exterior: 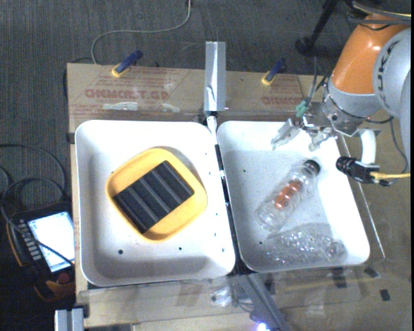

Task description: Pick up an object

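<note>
Claw (302,134) hangs over the far edge of the right bin (248,185), fingers spread apart with nothing between them; one finger (283,134) points left, the other (318,138) sits toward the arm. Grey arm (393,54) with its orange band enters from the upper right. Clear plastic bottle (288,194) lies on its side in the right bin, tilted diagonally, dark cap toward the upper right, orange contents visible through the wall; it rests below the claw and apart from it. Crumpled clear plastic item (305,244) lies near the bin's front edge, just beside the bottle's base; what it is cannot be told. Left bin (96,254) holds a yellow tray-like object (159,191) with a black ribbed insert, set at a slant in the middle. Both bins sit side by side on the counter (145,92), a metal post (214,74) rising at the seam between them. Two blue-and-yellow clamps (126,63) grip the counter's far edge. Small device with a lit screen (45,236) rests on the floor at the left, cables around it.
</note>
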Tool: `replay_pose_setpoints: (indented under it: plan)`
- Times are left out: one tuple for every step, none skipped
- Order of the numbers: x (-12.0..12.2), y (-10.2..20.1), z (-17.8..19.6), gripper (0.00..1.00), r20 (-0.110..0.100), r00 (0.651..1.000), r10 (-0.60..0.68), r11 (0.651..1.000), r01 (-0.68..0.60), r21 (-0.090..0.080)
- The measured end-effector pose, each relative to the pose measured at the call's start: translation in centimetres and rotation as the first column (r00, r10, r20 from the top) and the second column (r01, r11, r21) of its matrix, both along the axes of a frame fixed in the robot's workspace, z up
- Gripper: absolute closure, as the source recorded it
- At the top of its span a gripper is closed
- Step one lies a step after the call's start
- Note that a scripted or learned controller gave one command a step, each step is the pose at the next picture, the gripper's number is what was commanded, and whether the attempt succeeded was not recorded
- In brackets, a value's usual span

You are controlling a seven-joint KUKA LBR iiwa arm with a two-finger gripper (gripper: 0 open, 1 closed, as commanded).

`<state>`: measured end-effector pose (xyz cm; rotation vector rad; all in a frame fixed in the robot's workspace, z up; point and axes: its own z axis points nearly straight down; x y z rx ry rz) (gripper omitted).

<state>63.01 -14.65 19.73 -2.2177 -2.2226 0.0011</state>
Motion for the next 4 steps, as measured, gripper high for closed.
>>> replay_pose_setpoints:
  plan:
    - [-4.4, -1.0, -10.4, 0.0, 0.004, 0.99, 0.14, 0.99, -0.14, 0.0]
    - [-11.5, -6.0, -10.5, 0.0, 0.016, 0.978, 0.207, 0.978, -0.207, -0.01]
    - [-12.9, -7.5, -7.9, 0.0, 0.01, 0.927, 0.376, 0.927, -0.376, -0.004]
    - [-11.3, -2.8, -0.5, 0.0, 0.005, 0.83, 0.557, 0.83, -0.557, -0.002]
